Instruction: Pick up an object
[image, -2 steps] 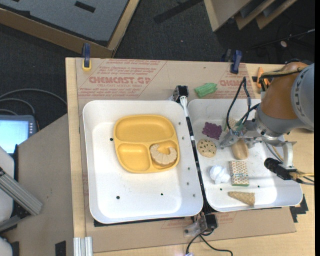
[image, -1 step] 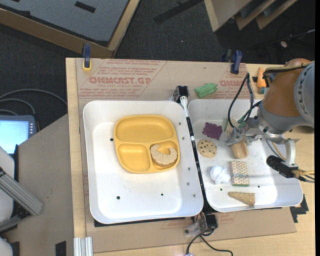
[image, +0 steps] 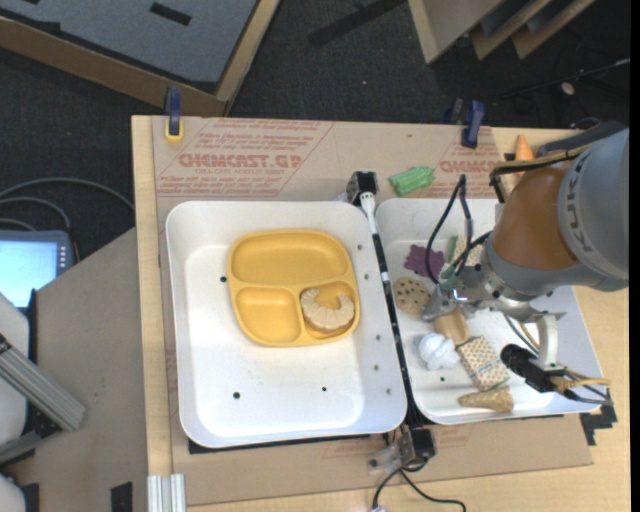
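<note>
1. The desk is a brown board printed with red lettering, carrying two shallow white bins side by side; the left bin fills the middle of the frame and the right bin sits at the right.
2. The arm, grey with an orange band, hangs over the right bin's upper part, and the gripper reaches down at that bin's left-centre. Whether it is released or clenched cannot be told from here.
3. A yellow divided plate, smooth and rounded, lies in the left bin with a pale ring-shaped pastry in its lower right compartment.
4. The nearest candidates crowd below and left of the gripper: a tan block just beneath it, a speckled rectangular piece lower right with its long axis slanting down-right, a white lumpy ball lower left, and a brown dotted cookie to its left.
5. A purple cluster lies above the cookie; a tan cone lies near the bin's lower edge.
</note>
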